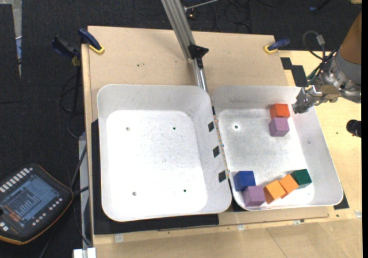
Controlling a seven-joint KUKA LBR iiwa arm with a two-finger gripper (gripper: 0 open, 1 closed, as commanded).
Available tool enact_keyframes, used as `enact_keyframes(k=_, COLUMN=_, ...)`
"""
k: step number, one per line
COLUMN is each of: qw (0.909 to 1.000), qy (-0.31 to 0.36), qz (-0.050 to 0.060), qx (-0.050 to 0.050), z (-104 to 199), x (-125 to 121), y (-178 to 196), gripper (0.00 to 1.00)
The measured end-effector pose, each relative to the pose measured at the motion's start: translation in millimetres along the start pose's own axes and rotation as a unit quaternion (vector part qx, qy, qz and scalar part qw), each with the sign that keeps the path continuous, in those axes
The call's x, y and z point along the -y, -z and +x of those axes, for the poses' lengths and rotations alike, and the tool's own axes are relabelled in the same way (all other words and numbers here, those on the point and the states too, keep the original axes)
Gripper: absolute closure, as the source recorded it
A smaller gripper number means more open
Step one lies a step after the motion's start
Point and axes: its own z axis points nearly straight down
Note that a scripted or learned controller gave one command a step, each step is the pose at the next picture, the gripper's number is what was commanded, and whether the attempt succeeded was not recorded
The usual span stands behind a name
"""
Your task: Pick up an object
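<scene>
The right bin (319, 153) holds several small cubes. An orange cube (280, 111) and a purple cube (279, 127) sit together near its far right. Along the near edge lie a blue cube (244, 180), a purple cube (254, 195), an orange cube (275, 189) and a green cube (301, 178). My gripper (302, 104) hangs at the bin's far right rim, just right of the upper orange cube and apart from it. Nothing shows between its fingers.
The left bin (112, 153) lies beside the right one on the wooden bench (144, 56). A metal pole (178, 15) slants down to the gap between the bins. Clamps (92, 41) sit at the bench's far corners. A teach pendant (29, 199) rests at lower left.
</scene>
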Motion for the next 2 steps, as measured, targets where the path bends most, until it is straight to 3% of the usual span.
enact_keyframes(k=2, qw=1.0, qy=0.002, qz=0.003, qx=-0.002, z=101.5, x=-18.7, y=-1.3, gripper=1.0)
